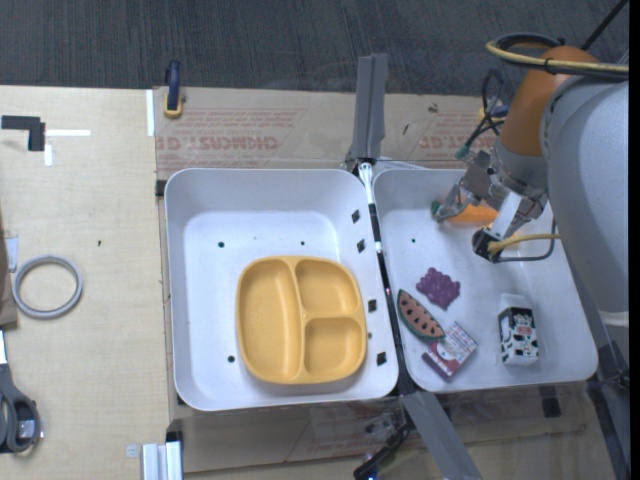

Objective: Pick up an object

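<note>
While the arm reaches in from the right of the frame, its pincer (468,206) hangs low over the upper part of the right bin (415,230), just at a small orange object (478,214) with a green tip. Whether it is clamped on that object or merely beside it I cannot tell, because the wrist hides the contact.

That orange piece looks like the chosen target, lying near the bin's upper wall. The other candidates sit lower in the same bin: a purple grape cluster (438,287), a watermelon slice (420,315), a small printed carton (451,349) and a cow-patterned box (518,334) (all well apart from the arm).

Left of these, the left bin (200,268) holds a yellow divided plate (300,319), probably as the drop side. A tape roll (45,286) rests on the tabletop (80,198).
</note>
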You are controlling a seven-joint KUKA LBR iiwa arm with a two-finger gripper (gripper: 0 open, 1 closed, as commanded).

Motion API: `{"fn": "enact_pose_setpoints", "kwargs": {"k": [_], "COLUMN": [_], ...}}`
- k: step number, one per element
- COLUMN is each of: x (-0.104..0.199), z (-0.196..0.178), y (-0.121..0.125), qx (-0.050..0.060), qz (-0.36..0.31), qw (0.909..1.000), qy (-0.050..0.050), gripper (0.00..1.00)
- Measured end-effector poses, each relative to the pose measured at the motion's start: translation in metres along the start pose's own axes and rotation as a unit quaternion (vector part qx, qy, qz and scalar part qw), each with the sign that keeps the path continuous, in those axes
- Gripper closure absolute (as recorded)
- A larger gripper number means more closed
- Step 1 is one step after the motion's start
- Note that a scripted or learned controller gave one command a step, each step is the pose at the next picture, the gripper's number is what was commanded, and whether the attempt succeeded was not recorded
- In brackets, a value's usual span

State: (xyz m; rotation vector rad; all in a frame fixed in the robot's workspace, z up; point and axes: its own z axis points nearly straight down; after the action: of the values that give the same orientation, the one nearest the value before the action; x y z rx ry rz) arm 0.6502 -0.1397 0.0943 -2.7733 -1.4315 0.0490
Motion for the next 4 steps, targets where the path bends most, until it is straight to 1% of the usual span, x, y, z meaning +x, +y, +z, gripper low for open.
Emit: {"fn": "enact_pose_setpoints", "kwargs": {"k": [1, 2, 3, 4], "x": [0.001, 0.028, 0.072, -0.038], "z": [-0.01, 0.002, -0.096, -0.101], "y": [0.001, -0.01, -0.07, -0.042], "qx": [-0.003, -0.012, -0.011, -0.012], "qz": [-0.002, 0.25, 0.322, 0.272], "qw": [1.0, 0.9681, 0.9467, 0.9623], "qy": [0.0, 0.012, 0.013, 0.011], "gripper": [1.0, 1.0, 1.0, 1.0]}}
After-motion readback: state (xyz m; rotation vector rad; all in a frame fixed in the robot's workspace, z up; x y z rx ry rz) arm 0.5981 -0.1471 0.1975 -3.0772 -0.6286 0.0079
